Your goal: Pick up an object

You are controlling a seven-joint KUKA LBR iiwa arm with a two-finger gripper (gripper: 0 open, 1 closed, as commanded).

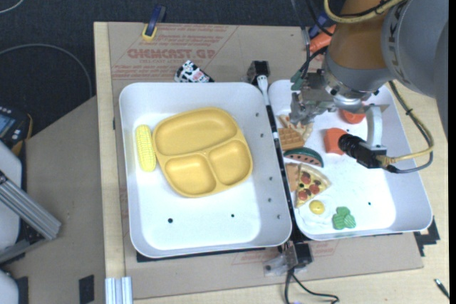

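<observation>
Your pincer (303, 110) hangs low in the far-left corner of the right-hand shallow white bin (402, 213), just above a tan, grid-patterned waffle toy (290, 137). Wrist hardware crowds it from this angle, so you cannot tell whether it is wide or narrow. Camera view: the grey arm with the orange band (370, 11) reaches in from the right and bends steeply down, a posture that suits a top-down grab. Likely target, by nearness, is the waffle toy, lying flat close to the wall this bin shares with its neighbour. Judgement: that spot is awkward, since the wall leaves little room on one side. Just nearer the camera lies a red-and-green watermelon-slice toy (303, 155); whether it touches the waffle's near edge, you cannot tell. Next come a pizza-slice toy (311, 184), a small round yellow piece (317, 208) and a green leafy toy (344, 218) near the front rim. An orange-red block (335, 139) sits to the right of the waffle, apart from it. Most are thin and low, so expect a poor pinch. The left-hand white bin (206, 228) holds a yellow three-compartment plastic plate (199, 151) with a yellow corn-cob toy (145, 147) just beside its left edge, both well apart from the pincer and probably not in play. Every object lies on a bin floor, so the pick is not yet done.
</observation>
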